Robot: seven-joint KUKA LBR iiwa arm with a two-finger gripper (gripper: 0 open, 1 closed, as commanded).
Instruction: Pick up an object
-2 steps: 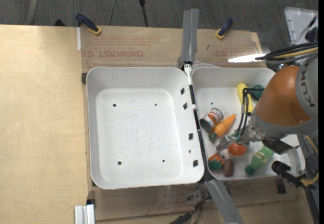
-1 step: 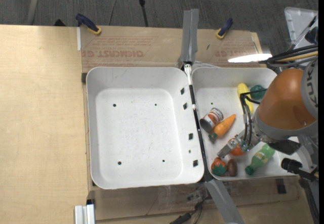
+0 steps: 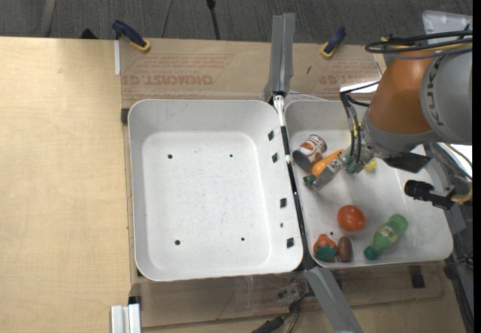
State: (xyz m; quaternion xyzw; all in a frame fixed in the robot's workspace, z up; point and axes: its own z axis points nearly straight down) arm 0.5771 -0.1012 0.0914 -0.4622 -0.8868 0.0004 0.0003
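My gripper (image 3: 340, 168) hangs low in the right bin (image 3: 428, 249), near its upper middle, under the orange wrist band. An orange carrot-like piece (image 3: 325, 165) and a small grey piece (image 3: 319, 179) lie right at its tip, and I cannot tell whether it touches them. A red and white can (image 3: 310, 147) lies just to the upper left. In front of the gripper sit a red tomato (image 3: 351, 217), a green bottle (image 3: 385, 236), a red and green strawberry-like piece (image 3: 325, 248) and a brown piece (image 3: 344, 249).
The left bin (image 3: 143, 174) stands beside the right one, with a grey divider post (image 3: 282, 53) behind the seam. Blue and yellow clamps (image 3: 131, 35) hold the cardboard at the back. Cables and black fittings (image 3: 425, 190) hang off the arm over the right bin's right side.
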